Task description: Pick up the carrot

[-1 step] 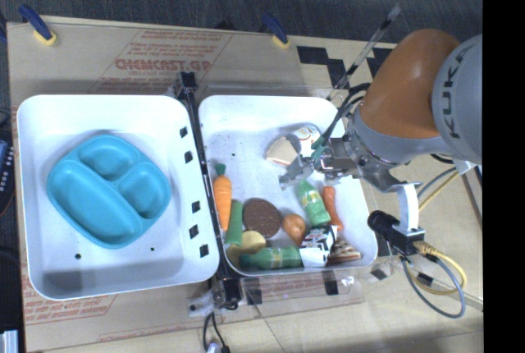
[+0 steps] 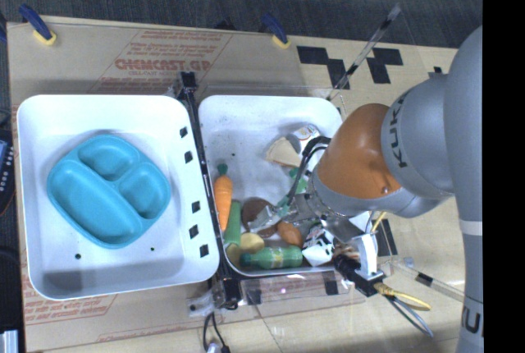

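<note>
The carrot (image 2: 222, 198) lay along the right bin's (image 2: 246, 109) left wall, left of the gripper (image 2: 289, 212), whose jaws' state I cannot tell amid crowded food.

Light is even and fairly bright from above, w/ white bins (image 2: 49, 171) nearly washed out, soft shadow along inner wall of left one, faint sheen on orange band (image 2: 357, 158), dark floor at top, and whole pic a bit soft and grainy, esp. small items.
</note>
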`<state>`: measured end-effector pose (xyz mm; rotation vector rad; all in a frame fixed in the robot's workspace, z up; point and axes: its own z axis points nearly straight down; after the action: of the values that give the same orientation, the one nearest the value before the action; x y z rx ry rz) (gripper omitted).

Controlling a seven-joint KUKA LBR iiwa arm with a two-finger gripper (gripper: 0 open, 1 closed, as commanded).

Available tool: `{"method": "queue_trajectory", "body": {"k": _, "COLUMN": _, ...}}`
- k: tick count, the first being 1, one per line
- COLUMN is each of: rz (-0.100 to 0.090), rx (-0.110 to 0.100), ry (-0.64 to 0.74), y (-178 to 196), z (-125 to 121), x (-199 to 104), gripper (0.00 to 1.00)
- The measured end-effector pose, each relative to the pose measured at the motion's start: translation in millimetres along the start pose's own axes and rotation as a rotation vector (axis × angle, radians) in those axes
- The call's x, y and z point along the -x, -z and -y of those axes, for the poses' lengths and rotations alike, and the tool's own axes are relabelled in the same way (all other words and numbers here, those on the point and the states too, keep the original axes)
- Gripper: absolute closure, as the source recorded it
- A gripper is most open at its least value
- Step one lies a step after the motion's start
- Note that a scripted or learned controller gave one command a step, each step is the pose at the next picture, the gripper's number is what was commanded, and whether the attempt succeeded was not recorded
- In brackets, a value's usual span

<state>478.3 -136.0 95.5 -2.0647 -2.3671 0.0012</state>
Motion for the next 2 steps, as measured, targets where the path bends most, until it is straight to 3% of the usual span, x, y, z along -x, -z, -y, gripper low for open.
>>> {"method": "queue_trajectory", "body": {"k": 1, "rz": -0.001, "rx": -0.001, "ry": 0.015, "y": 11, "z": -2, "x": -1, "gripper": 1.0}}
{"method": "queue_trajectory", "body": {"k": 2, "rz": -0.001, "rx": -0.002, "ry": -0.044, "y": 98, "z": -15, "x": -61, "gripper": 1.0}}
